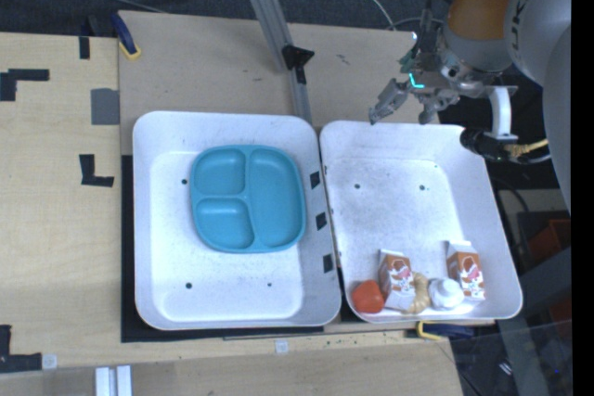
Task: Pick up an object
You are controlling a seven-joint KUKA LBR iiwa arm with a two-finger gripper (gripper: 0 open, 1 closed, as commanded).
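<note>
Two shallow white bins sit side by side: the left bin [158, 199] and the right bin [390, 190]. There is one blue divided plate [249, 199] with three compartments. Two small cartons are present, one [397, 278] and another [466, 271]. One red-orange ball [368, 297] and one white bottle [445, 294].

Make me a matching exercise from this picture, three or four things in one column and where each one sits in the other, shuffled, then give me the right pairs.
Things:
1. teal plastic divided plate
2. round orange-red ball
3. robot's two-finger hand
4. white carton with red print

Places:
A. above the far edge of the right bin
B. near right corner of the right bin
C. middle of the left bin
D. near left corner of the right bin

Pairs: 1-C, 2-D, 3-A, 4-B
</note>
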